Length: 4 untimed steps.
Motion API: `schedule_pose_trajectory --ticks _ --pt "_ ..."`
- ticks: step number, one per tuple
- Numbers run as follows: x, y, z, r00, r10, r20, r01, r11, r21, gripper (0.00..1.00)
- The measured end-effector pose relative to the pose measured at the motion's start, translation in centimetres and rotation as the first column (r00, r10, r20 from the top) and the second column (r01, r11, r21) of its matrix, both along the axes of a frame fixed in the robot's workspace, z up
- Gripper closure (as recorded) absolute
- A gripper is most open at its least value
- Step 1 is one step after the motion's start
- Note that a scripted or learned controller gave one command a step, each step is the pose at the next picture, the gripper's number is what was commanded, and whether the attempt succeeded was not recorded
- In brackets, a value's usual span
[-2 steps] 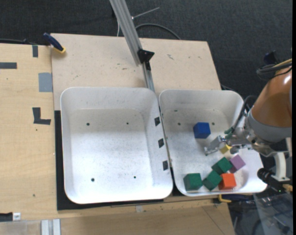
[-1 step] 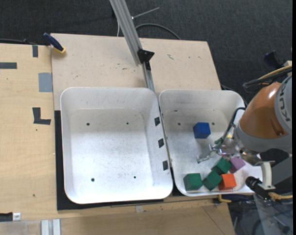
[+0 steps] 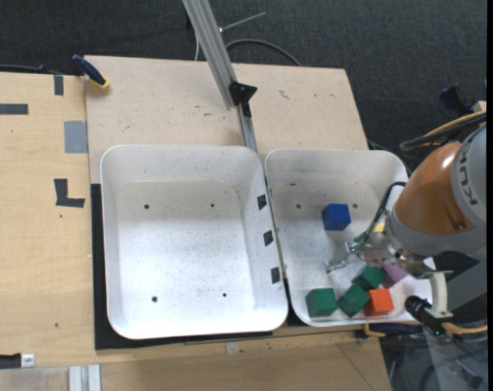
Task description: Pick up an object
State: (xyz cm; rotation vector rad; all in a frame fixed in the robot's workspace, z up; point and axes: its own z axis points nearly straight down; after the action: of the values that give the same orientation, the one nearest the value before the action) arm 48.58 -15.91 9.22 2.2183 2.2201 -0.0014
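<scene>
The right bin (image 3: 311,169) holds several small blocks. A blue cube (image 3: 336,216) lies alone near its middle. Along the front edge sit a green cube (image 3: 320,302), a second green cube (image 3: 354,300) and an orange cube (image 3: 380,300). A third green block (image 3: 368,278) and a purple piece (image 3: 395,273) lie just behind them, partly under the wrist. My gripper (image 3: 345,253) reaches in from the right, low over the bin floor between the blue cube and the green cluster. It stands open, with nothing between its fingers.
The left bin (image 3: 116,218) lies beside the right one, sharing a middle wall. A slanted metal bar (image 3: 213,39) runs from the top down to the bins' back edge. The arm's orange band (image 3: 433,190) overhangs the right bin's right wall.
</scene>
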Motion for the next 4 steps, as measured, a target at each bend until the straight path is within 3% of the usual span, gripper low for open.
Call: schedule_pose_trajectory --ticks 1,4 --pt "0.0 0.1 1.0 1.000 0.000 -0.001 0.000 1.000 0.002 1.00" --pt "0.5 0.0 16.7 1.000 0.001 0.003 -0.001 1.000 0.001 1.00"
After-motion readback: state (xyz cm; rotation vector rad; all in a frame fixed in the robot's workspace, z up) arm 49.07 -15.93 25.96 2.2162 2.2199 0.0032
